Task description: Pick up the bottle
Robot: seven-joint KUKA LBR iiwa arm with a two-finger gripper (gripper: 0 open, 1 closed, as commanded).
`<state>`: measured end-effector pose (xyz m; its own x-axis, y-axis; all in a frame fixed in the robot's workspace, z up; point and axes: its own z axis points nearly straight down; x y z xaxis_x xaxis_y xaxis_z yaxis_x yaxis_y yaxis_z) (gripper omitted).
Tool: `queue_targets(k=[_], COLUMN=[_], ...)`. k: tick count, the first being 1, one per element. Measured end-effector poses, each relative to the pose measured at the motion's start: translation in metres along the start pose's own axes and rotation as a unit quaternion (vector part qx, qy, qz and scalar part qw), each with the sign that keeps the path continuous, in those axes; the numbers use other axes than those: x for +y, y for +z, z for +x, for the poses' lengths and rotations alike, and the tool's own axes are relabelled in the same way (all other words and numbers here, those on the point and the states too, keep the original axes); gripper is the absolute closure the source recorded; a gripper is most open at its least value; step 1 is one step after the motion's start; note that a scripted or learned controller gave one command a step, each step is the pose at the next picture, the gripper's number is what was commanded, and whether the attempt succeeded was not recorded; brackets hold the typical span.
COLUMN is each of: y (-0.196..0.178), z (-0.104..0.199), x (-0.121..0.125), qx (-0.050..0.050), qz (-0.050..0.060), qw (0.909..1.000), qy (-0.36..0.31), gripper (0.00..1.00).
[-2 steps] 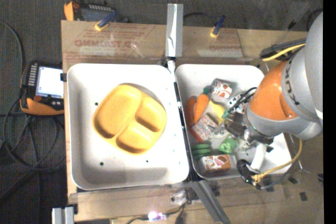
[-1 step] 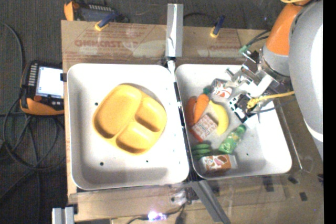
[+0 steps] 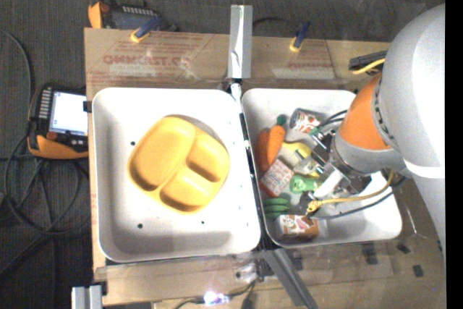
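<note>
In the right bin [image 3: 376,228] a small brown bottle [image 3: 298,226] with a pale label lies on its side near the front wall. My gripper [image 3: 317,177] hangs low over the pile in the bin's left half, just above and behind the bottle. It is beside a green item [image 3: 300,184] and a yellow item [image 3: 295,152]. The wrist and cables hide what lies directly under it.
An orange carrot [image 3: 269,145], a red-and-white carton [image 3: 277,176], a printed carton [image 3: 304,121] and a green piece [image 3: 273,206] crowd the right bin's left side. The left bin [image 3: 116,228] holds a yellow three-compartment tray [image 3: 181,163]. The arm's grey body [image 3: 423,98] overhangs the right bin's far right.
</note>
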<state>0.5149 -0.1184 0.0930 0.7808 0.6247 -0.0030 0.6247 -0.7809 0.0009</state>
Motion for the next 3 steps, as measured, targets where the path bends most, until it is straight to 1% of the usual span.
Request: queue_targets(k=[1,2,3], y=[-0.127,0.005,-0.264], z=[0.01,-0.002,-0.025], x=[-0.017,-0.019,-0.016], qx=[-0.001,0.004,-0.001], qz=[0.0,0.0,0.0], qw=[0.9882,0.9977,0.9998], qy=[0.153,0.067,0.019], gripper=[0.0,0.0,0.0])
